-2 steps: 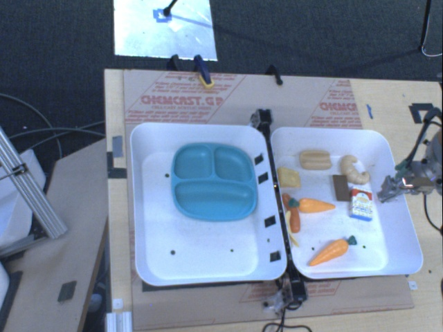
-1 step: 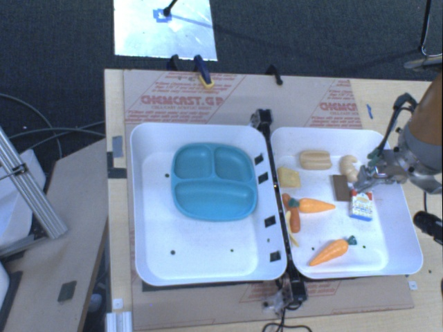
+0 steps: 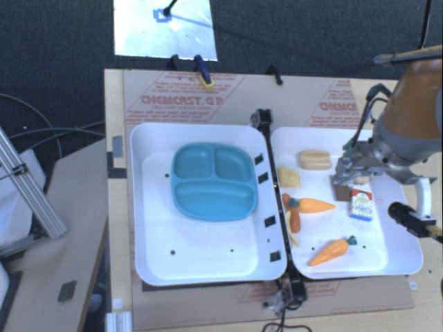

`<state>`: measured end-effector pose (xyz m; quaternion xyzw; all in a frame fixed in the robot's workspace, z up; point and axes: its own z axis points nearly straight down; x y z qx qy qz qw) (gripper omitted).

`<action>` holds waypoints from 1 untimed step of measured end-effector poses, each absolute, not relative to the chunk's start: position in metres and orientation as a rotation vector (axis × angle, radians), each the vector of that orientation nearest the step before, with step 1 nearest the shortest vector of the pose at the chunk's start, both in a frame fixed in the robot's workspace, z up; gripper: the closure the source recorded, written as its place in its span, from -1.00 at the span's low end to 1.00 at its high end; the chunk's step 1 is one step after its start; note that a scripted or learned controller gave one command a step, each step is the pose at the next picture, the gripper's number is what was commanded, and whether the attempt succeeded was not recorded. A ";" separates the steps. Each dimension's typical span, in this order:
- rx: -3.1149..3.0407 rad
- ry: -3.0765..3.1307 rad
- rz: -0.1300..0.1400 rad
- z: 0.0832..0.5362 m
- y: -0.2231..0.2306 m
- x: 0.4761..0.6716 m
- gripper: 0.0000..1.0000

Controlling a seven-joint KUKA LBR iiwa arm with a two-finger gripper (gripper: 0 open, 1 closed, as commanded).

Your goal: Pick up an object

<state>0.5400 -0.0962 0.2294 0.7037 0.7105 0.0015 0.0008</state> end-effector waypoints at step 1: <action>2.212 2.230 0.003 0.217 -0.056 0.539 1.00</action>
